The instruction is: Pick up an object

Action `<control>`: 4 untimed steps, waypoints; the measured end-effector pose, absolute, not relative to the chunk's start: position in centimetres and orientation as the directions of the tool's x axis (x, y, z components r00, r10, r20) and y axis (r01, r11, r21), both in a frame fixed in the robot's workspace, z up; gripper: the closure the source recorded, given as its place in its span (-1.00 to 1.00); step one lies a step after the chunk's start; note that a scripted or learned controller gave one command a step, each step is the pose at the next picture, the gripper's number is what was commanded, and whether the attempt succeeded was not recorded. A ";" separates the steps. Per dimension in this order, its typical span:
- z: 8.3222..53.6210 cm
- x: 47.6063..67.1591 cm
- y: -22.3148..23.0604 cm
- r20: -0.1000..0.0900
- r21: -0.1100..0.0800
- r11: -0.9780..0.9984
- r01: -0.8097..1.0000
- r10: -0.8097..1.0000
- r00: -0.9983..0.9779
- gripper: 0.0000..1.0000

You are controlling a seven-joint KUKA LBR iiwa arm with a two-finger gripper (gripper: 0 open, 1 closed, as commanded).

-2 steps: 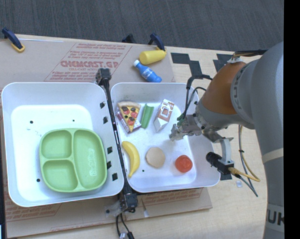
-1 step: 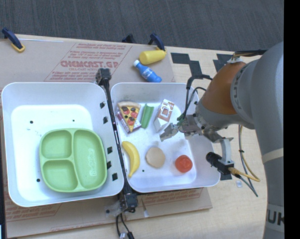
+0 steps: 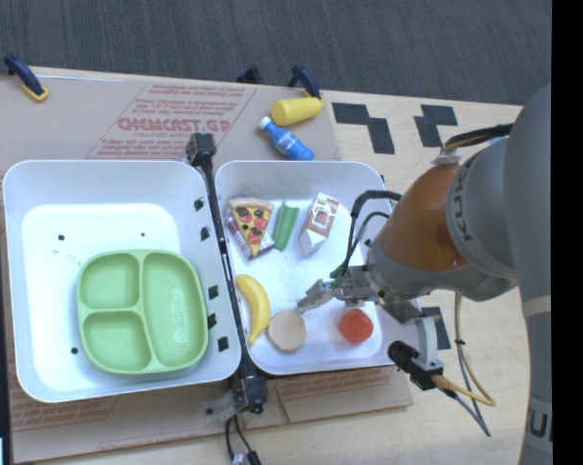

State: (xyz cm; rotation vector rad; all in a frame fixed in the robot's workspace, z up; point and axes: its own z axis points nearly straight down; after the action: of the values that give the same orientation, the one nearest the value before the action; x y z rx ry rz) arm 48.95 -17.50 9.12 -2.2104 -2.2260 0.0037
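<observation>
Bench holding two shallow white plastic bins side by side, smooth-walled with rounded corners, clipped together along a black centre seam, resting on printed brown cardboard (image 3: 166, 114). Left bin (image 3: 40, 211): one pale green divided tray (image 3: 141, 310), glossy moulded plastic, three compartments, rounded rectangle, lying flat toward the near right of the bin. Right bin (image 3: 359, 177): a pizza slice (image 3: 252, 224), flat wedge with red and dark toppings, at the far left; just beside it a green stick-shaped piece (image 3: 287, 225), matte and oblong; next, a small printed carton (image 3: 319, 223), white and red, boxy with a peaked top, lying tilted. Near left, a yellow banana (image 3: 255, 305), smooth and curved, along the bin wall; beside it a tan round disc (image 3: 287, 331), possibly a biscuit, though the surface detail is too soft to confirm. Near right, a red tomato-like ball (image 3: 356, 325), glossy and rounded. Gripper (image 3: 322, 294): metallic grey, slim fingers, reaching from the right, low over the bin floor between the disc and the red ball; jaws appear slightly apart with nothing between them. Beyond the bins, on the cardboard: a yellow rounded plastic piece (image 3: 296, 109) and a blue cylindrical bottle (image 3: 288, 140) lying on its side.
</observation>
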 end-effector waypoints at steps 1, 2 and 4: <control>10.2 49.0 -17.5 0.001 -0.006 0.013 1.000 1.000 -0.013 1.00; 9.2 58.6 -18.7 0.001 -0.001 0.005 1.000 1.000 -0.005 1.00; 10.2 58.6 -18.6 0.001 -0.002 0.010 1.000 1.000 -0.010 1.00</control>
State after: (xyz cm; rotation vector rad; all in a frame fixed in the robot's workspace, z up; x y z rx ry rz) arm 58.61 -18.63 10.19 -2.2083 -2.2315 0.0002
